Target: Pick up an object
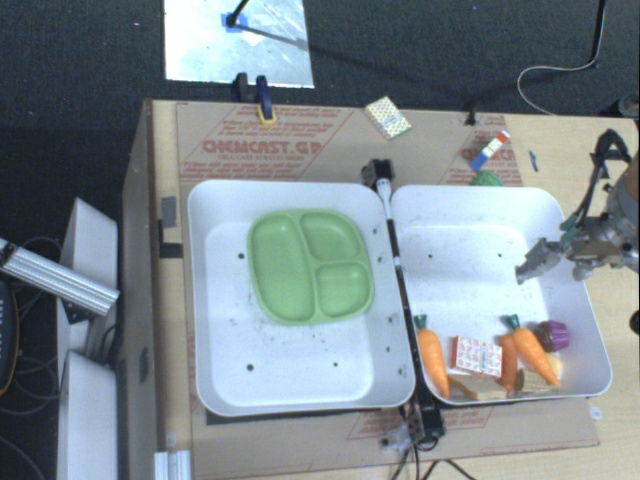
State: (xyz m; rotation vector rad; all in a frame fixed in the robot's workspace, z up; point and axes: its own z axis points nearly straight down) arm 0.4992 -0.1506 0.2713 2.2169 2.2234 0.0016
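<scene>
Two shallow white plastic bins side by side on a brown cardboard-covered bench printed with red lettering. Left bin: one pale green three-compartment plastic plate, lying flat near the centre, slightly toward the far side. Right bin: toy food gathered along the near wall. From left to right there: an orange plastic carrot with green top, lying lengthwise just beside the left wall; a small white-and-red patterned packet, lying over a tan bread-like slab; a second orange carrot, narrow and standing nearly on end against the packet; a third, thicker orange carrot, angled toward the near right corner; a small purple rounded piece, touching the thick carrot on its far right side. Grey two-finger gripper entering from the right over the right bin's right half, above bare bin floor, well apart from the toy food on its far side; nothing visible between the fingers; spread or pressed together not discernible from this angle. On the bench beyond the bins: a small yellow-patterned block, a red-white-and-blue piece, a green scrap. Beyond the bench, on dark carpet: a shiny metal sheet.
</scene>
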